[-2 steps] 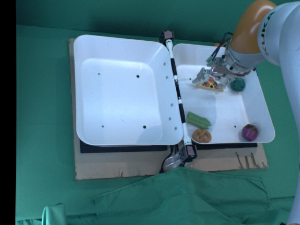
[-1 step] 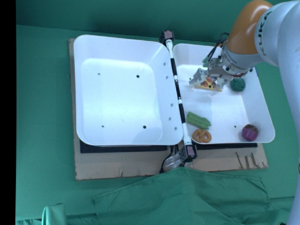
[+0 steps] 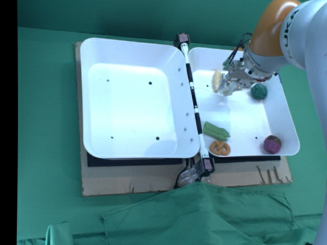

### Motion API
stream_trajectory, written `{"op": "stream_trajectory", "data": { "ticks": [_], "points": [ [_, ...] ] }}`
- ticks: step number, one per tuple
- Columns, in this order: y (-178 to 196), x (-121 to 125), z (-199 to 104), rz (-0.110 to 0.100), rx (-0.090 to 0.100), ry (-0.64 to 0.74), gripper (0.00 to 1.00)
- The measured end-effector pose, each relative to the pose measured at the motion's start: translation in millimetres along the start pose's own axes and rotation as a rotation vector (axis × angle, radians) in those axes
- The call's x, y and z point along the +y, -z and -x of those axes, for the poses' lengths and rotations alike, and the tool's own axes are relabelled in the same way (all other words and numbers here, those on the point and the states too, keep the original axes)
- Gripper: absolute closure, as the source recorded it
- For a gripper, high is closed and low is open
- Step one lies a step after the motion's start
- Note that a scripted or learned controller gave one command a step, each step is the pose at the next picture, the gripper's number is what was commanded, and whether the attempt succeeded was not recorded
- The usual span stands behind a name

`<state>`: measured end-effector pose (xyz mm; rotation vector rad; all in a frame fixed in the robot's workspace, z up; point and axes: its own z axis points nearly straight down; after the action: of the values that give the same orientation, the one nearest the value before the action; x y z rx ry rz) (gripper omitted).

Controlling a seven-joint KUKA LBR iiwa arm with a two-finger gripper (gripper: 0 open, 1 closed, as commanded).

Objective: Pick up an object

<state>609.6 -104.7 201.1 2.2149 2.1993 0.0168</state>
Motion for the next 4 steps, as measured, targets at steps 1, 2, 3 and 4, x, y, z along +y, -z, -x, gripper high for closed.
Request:
{"op": "stream_trajectory", "data": {
  "ticks": [1, 2, 3, 4],
  "points": [
    [101.9, 42.5, -3.5, -0.004, 0.003, 0.007, 1.0],
    [78.3, 54.7, -15.2, -0.016, 0.003, 0.005, 1.0],
    [71.3, 94.2, 67.9, -0.012, 0.0, 0.0, 1.0],
    [71.7, 93.2, 63.3, -0.016, 0.003, 0.004, 0.0]
  ]
}}
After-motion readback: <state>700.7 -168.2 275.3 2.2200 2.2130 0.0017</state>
